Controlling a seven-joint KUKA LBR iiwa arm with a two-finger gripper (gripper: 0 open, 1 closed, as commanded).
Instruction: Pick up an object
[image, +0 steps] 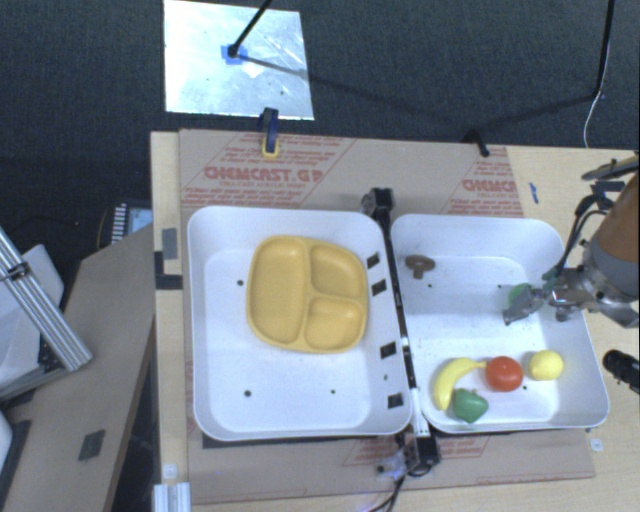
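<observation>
My gripper reaches in from the right and hangs low over the right bin, near its right middle. A small green object sits right at the gripper's tip; whether it is held I cannot tell. Along the bin's front lie a yellow banana, a red tomato, a yellow lemon and a green pepper. A small brown piece rests near the bin's back left.
The left bin holds a yellow divided plate. A black divider runs between the bins. The grey arm with its orange band stands over the right bin's right rim.
</observation>
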